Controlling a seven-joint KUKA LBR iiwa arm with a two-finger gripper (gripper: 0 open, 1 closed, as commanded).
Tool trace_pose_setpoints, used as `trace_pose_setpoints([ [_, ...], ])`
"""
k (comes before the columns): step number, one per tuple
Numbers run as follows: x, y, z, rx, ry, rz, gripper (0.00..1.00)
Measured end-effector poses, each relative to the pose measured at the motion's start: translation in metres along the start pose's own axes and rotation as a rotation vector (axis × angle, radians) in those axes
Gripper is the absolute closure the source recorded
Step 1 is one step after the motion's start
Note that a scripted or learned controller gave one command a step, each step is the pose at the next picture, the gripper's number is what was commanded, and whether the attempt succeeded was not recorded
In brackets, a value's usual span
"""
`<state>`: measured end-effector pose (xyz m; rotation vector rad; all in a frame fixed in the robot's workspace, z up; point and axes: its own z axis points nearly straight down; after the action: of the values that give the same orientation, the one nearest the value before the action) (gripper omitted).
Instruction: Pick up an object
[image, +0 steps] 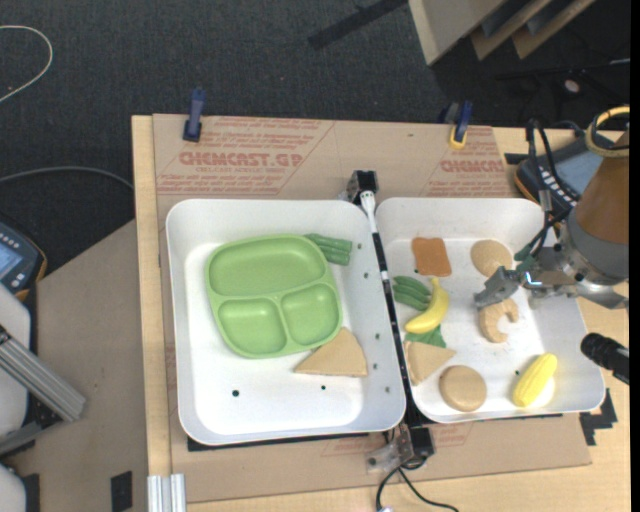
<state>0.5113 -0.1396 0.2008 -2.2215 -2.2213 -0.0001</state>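
My gripper (498, 291) reaches in from the right and hangs over the middle of the right bin (560, 300). Just below it lies a pale tan curved pastry piece (497, 322), partly covered by the gripper's tip. A round tan bun (489, 256) sits just behind the gripper. An orange-brown toast square (431, 256) lies to its left. A yellow banana (429, 309) and a green pod (409, 291) lie near the bin's left wall. Nothing shows held in the gripper.
Also in the right bin are a yellow corn cob (535, 380), a round tan biscuit (463, 387) and a tan wedge (428, 358). The left bin (190, 300) holds a green divided plate (273, 294), a green bean (333, 247) and a tan wedge (333, 358).
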Motion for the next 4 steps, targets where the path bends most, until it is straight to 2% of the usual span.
trace_pose_setpoints([
  [1, 0.024, -0.031, -0.158, -0.019, -0.003, -0.004, 0.0],
  [2, 0.117, -0.017, -0.256, -0.016, 0.002, -0.012, 0.0],
  [3, 0.111, -0.018, -0.26, -0.006, -0.002, -0.001, 1.0],
  [4, 0.153, -0.031, -0.152, 0.012, 0.001, -0.004, 1.0],
])
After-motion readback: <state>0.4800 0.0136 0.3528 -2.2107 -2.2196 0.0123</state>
